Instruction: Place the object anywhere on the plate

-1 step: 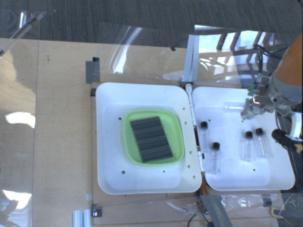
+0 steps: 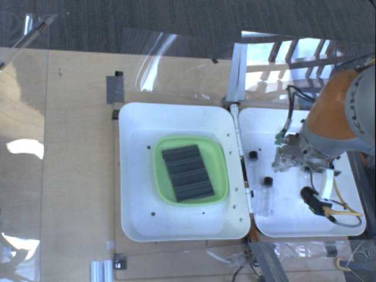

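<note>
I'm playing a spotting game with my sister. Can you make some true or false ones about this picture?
1. The plate is green. True.
2. The block lies in the right bin. False: it lies on the plate, in the left bin.
3. The gripper is over the right bin. True.
4. The small clear bottle is on the plate. False: it is in the right bin, apart from the plate.
</note>
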